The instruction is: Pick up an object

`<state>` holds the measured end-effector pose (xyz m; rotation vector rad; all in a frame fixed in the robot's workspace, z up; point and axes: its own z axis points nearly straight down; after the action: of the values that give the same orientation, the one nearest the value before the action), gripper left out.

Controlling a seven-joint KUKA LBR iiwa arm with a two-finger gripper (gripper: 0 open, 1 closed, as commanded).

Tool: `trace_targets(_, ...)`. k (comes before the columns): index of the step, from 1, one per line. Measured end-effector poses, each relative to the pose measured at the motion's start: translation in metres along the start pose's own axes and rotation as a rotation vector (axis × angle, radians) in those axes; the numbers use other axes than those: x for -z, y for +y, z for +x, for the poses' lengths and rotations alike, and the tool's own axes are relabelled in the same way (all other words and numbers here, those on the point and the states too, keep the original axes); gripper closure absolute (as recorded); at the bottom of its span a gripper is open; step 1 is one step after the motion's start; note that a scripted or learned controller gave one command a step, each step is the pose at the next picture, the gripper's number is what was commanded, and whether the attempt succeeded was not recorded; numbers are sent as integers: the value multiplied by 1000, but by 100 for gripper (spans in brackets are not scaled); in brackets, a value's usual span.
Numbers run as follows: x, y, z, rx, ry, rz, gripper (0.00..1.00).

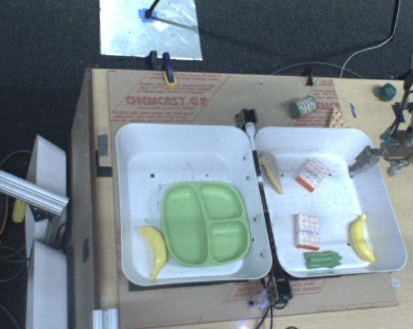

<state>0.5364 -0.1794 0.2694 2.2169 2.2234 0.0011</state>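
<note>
Starting at the gripper (pixel 366 160), we find it poised over the upper right rim of the right bin (pixel 381 204), holding nothing; we cannot tell its opening. Nearest is the red-and-white packet (pixel 311 173), to its left. The banana (pixel 360 238) lies below, long axis running up-down along the right wall.

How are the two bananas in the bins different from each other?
The left banana lies in the left bin, tucked against the green divided plate; the right banana lies in the right bin, near its right wall and apart from the other items. The left banana bows toward the plate, the right one toward its wall. Both are yellow and lie flat near the front.
</note>
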Motion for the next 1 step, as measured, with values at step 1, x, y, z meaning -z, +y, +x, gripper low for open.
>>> trace_targets(1, -50, 3, 28, 1, 0, 1, 0)
